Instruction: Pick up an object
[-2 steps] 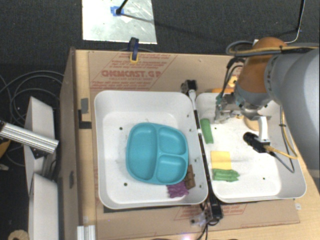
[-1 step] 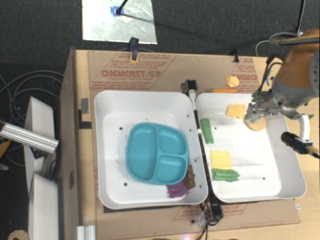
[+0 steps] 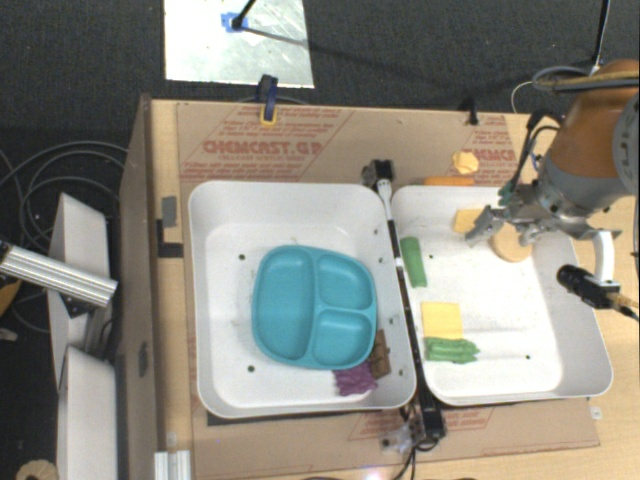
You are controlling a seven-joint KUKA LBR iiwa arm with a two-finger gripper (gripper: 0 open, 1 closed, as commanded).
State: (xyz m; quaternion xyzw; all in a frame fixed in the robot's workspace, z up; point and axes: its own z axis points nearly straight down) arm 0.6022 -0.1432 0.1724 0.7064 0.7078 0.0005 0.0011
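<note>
**Figure: My claw low over the right bin's far end, grasp not yet confirmed**

My claw (image 3: 510, 224) sits low in the right bin (image 3: 585, 383), reaching in from the right under my grey wrist and its orange band. It is just beside two pale pieces: a yellow block (image 3: 466, 219) on its left and a round tan disc (image 3: 513, 246) directly beneath it. I cannot tell how wide my claw stands, nor whether anything is caught in it; the wrist hides the tips from this slant. Nothing visibly hangs from it.

Other candidates in the same bin: a green stick (image 3: 413, 262) lying along the dividing wall, a yellow square (image 3: 441, 320) and, touching its near edge, a green lumpy piece (image 3: 451, 350). An orange piece (image 3: 449, 180) rests at the far rim. The left bin (image 3: 215, 208) bears a teal divided plate (image 3: 313, 307), with a purple piece (image 3: 351, 379) and a brown piece (image 3: 380, 357) at its near edge.

Risks, as I judge them: the disc lies flat, so my tips may slide over it and close on air. The block and disc lie near each other, so closing could nudge one aside and grip neither. The far wall is near, leaving little room to correct.
</note>
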